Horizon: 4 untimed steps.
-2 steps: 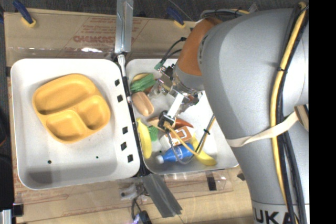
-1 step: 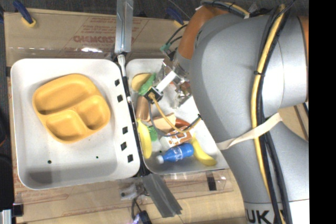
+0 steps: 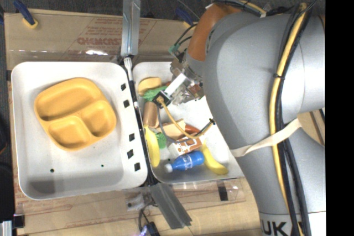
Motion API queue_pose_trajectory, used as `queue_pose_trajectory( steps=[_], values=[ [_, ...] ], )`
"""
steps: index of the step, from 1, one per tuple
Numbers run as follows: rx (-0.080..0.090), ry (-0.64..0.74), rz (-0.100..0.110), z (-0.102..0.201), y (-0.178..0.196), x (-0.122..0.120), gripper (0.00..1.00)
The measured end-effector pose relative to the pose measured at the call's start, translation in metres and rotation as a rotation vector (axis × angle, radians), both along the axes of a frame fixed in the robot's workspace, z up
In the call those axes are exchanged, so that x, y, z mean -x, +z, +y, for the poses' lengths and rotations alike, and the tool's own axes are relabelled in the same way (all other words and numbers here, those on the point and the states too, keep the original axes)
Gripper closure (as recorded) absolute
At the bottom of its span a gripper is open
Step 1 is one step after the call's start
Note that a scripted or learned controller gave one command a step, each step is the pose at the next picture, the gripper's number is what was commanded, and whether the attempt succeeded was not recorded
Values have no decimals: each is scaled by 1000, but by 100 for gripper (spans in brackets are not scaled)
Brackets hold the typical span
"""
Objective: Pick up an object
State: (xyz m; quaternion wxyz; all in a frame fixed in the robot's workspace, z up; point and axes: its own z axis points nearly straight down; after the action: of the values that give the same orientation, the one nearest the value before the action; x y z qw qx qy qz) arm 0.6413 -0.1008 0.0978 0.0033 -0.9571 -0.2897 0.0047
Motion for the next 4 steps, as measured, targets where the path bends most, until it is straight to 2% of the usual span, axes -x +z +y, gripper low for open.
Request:
queue_pose_trajectory(
  steps=[1, 2, 3, 4],
  values=[
    [2, -51, -17, 18, 128, 16, 100],
    [2, -51, -5, 19, 122, 18, 0],
    [1, -38, -1, 77, 98, 18, 0],
    [5, -267, 1, 53, 91, 69, 0]
  ],
)
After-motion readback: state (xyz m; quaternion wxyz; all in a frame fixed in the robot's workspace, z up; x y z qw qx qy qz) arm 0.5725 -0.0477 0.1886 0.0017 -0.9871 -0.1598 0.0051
